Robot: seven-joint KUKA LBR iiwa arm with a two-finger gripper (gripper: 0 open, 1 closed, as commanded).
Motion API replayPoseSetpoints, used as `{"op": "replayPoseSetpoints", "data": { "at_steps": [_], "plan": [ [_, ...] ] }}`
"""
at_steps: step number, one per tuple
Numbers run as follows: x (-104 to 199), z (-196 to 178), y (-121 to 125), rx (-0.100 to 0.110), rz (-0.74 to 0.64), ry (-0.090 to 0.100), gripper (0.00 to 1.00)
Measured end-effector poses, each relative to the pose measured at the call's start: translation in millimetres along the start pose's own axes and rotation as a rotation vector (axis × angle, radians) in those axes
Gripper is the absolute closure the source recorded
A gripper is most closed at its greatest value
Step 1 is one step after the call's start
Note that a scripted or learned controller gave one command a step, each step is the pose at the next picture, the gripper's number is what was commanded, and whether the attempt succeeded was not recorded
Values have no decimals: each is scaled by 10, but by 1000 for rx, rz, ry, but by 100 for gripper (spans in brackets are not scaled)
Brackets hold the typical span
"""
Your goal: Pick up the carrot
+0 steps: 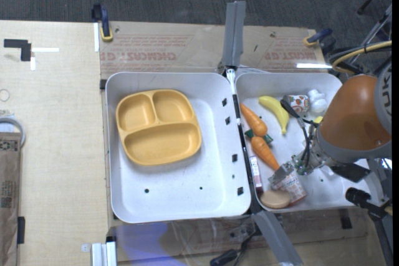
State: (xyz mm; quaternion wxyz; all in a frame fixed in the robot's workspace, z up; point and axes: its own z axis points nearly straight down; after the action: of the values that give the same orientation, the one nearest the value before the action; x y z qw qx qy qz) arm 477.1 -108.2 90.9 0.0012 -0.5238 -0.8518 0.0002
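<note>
1. Orange carrots lie in the right bin (330,193): one carrot (254,121) against the left wall, a second carrot (264,152) just below it, angled toward the bin's middle.
2. Beside them rests a banana (274,110).
3. Low in that bin the gripper (288,176) sits over a small packet (293,187), finger state hidden.
4. Left bin (181,196) holds a yellow divided plate (159,126).

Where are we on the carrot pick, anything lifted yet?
Done: the arm is over the right bin, gripper low near its front. In hand: nothing visibly; it sits beside the lower carrot, near a small can. Left: both carrots, upper one too, lie on the bin floor, so grasp and lift remain.
</note>
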Motion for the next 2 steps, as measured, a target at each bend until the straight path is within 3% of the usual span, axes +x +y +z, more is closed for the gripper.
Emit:
{"op": "replayPoseSetpoints", "data": {
  "at_steps": [1,2],
  "plan": [
    [-7,-86,2,0,4,1,100],
    [46,6,100,1,357,0,100]
  ]
}}
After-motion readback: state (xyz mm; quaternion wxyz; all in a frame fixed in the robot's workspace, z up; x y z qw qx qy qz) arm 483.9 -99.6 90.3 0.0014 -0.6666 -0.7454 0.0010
